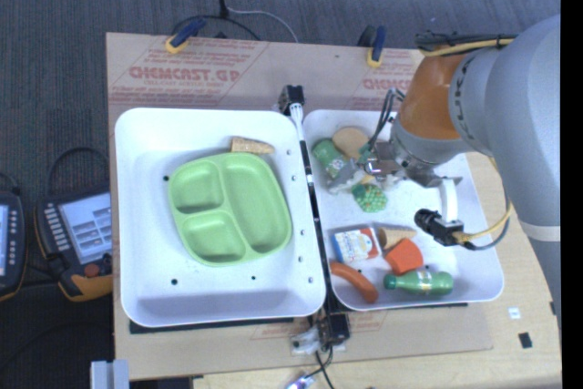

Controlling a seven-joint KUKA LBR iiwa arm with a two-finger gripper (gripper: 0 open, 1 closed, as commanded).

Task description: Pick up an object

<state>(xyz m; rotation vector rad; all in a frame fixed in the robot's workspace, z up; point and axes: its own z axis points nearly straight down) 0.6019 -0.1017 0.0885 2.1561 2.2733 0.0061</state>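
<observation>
- Grey carpet surrounds a cardboard-topped bench (182, 77) that carries two shallow white bins side by side.
- Nearest the camera, along the front of the right bin (487, 282), lie a green bottle (419, 283), an orange block (404, 256), a red sausage-shaped toy (353, 280) and a small printed carton (355, 244).
- Further back in that bin sit a green knobbly toy (370, 196), a green can-like object (329, 157) and a tan round piece (350, 139); any of these could serve as the object to pick up.
- Left bin (137, 196) holds a green divided plate (230, 207), with a tan slice (250, 145) just behind it.
- Gripper (372, 167) is low in the middle of the right bin, close above the green knobbly toy and just beside the can-like object; the grey arm (510, 114) with its orange band comes in from the right.
- Its tip is too cluttered and small to read, so whether the claw is released or clenched I cannot tell, and nothing is plainly seen grasped.
- Judged from this, the pick is at the reaching or closing stage: every object rests in a bin, so securing one and lifting it clear is left to do.
</observation>
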